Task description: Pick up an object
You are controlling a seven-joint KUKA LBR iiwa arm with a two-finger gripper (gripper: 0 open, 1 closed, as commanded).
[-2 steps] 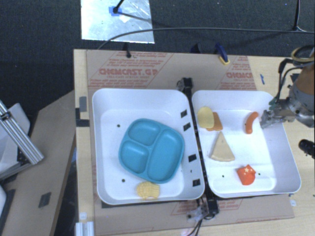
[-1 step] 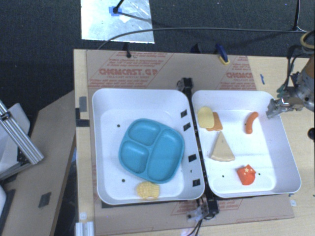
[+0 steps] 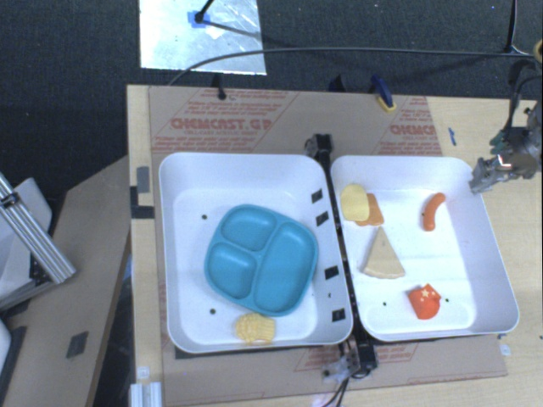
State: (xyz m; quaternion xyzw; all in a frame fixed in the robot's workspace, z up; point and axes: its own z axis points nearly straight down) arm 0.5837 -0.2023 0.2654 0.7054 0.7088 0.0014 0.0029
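The hand (image 3: 494, 170) hangs at the far right corner of the right bin (image 3: 496, 253), over or just outside its rim, with nothing seen between its parts; it is too small and blurred to judge its state, so I cannot tell whether it is released or clenched. No object has been lifted: everything lies flat in the bins. The right bin holds the likely targets, spread well apart, which I judge suits a single clean grasp: an orange sausage (image 3: 433, 211) nearest the hand, a pale wedge (image 3: 384, 256) near the middle, a red piece (image 3: 424, 302) toward the near edge, and a yellow lump (image 3: 355, 202) touching an orange slab (image 3: 372, 214) by the divider. That touching pair looks the hardest to separate. The left bin (image 3: 182, 227) carries a blue plate (image 3: 260, 259) with compartments, all bare, and a yellow crinkled piece (image 3: 254, 328) just beside the plate's near edge. The bins sit edge to edge on the bench (image 3: 254, 117), so the arm can reach both from the right. From where the hand hangs, the sausage seems the shortest reach, lying slanted with free space around it. The task looks at its start, with approach and descent not yet made.
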